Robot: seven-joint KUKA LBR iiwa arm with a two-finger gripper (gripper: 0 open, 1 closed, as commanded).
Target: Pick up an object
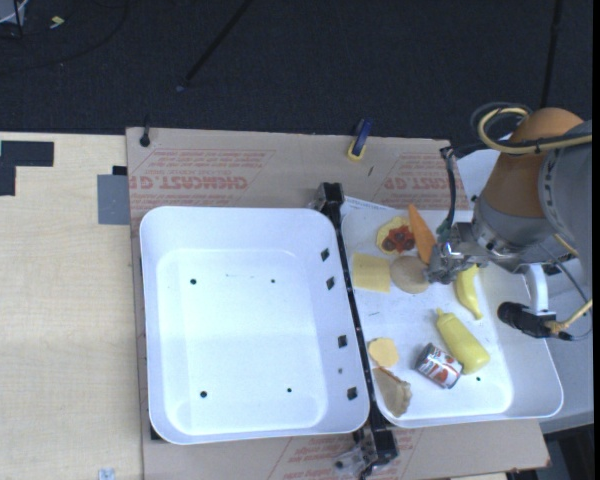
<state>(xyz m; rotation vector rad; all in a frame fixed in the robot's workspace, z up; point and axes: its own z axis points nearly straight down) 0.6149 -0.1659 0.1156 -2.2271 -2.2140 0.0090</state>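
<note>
Gripper (445, 261) is down in the right bin (540, 393), by the banana (468, 290) and tan disc (411, 275); grip state: can't tell. Suggest centring on one item before lifting. Clutter nearby: carrot (419, 228), cheese slice (371, 272), mustard bottle (462, 338), red can (439, 366).

Small banana (468, 290) lies slanted in the right bin (540, 393).

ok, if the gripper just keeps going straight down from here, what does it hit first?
Most likely the round tan piece just left of the gripper, or the bare floor of the right bin beside it. Depth is hard to judge from above.
</note>
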